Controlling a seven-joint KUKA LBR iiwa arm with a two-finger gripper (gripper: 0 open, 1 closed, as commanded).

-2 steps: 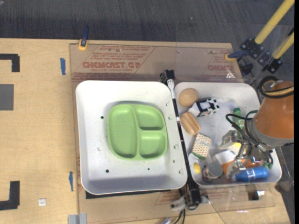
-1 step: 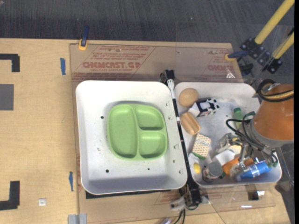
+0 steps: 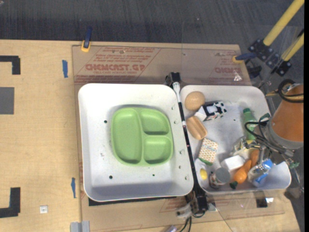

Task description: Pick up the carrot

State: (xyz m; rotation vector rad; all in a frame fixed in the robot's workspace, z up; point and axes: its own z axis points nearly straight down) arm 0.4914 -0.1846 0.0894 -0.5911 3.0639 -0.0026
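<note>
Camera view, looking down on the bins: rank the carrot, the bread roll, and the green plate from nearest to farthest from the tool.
1. Carrot, right bin's lower right, right beside the tool.
2. Bread roll, same bin's left side, by the divider.
3. Green plate, in the middle of the left bin, farthest away.

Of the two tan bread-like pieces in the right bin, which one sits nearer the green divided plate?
The elongated bread roll, lying by the bin's left wall. The rounder bun sits above it, farther from the green divided plate.
</note>
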